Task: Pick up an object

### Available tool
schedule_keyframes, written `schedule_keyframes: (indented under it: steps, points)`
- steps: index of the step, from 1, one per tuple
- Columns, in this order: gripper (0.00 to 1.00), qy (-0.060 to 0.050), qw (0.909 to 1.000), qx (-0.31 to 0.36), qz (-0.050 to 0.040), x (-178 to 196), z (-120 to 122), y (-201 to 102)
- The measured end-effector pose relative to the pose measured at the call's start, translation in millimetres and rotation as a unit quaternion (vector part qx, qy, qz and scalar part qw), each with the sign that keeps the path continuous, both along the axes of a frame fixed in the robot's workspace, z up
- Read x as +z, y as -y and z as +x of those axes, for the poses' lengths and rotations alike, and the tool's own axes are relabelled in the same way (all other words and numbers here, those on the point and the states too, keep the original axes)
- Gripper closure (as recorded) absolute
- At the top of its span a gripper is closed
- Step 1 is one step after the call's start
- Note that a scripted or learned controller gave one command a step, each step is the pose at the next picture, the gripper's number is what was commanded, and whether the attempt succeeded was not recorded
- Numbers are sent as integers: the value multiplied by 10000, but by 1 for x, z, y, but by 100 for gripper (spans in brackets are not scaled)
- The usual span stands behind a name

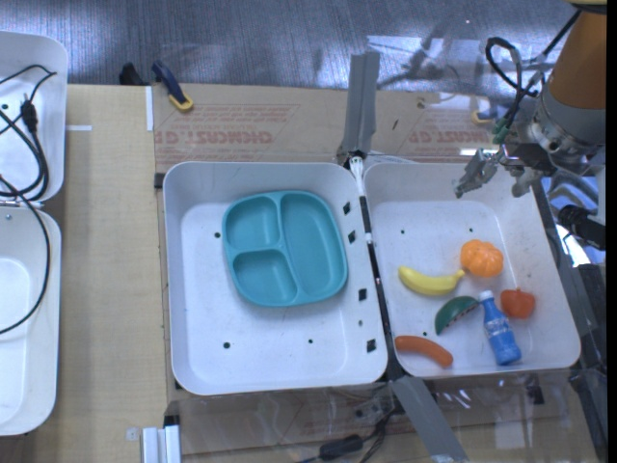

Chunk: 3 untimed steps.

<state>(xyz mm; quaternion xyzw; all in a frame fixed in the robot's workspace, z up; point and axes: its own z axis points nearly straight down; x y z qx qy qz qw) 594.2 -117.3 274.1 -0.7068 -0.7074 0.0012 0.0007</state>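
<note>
The right bin (540, 230) holds several toys: a yellow banana (431, 280), an orange round fruit (481, 258), a green wedge (455, 312), a small blue bottle (499, 330), a red-orange piece (518, 303) and an orange sausage-shaped piece (423, 350). My gripper (499, 177) hangs over the back right part of that bin, above and behind the orange fruit. It is open, its two fingers spread apart with nothing between them.
A teal divided plate (285, 247) lies in the left bin (193, 287). A grey divider post (362, 104) stands behind the seam between the bins. Cables loop by the arm at the upper right. White trays with black cords sit at the far left.
</note>
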Motion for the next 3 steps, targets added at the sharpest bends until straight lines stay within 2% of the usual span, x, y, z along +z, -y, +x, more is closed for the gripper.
schedule_keyframes:
  steps: [1, 2, 3]
  points:
    - [0, 0, 10000, -18, 3, -148, -5, 46]
    - [0, 2, 10000, -17, 4, -183, -37, 46]
    - [100, 5, 10000, -35, 1, -174, -36, 47]
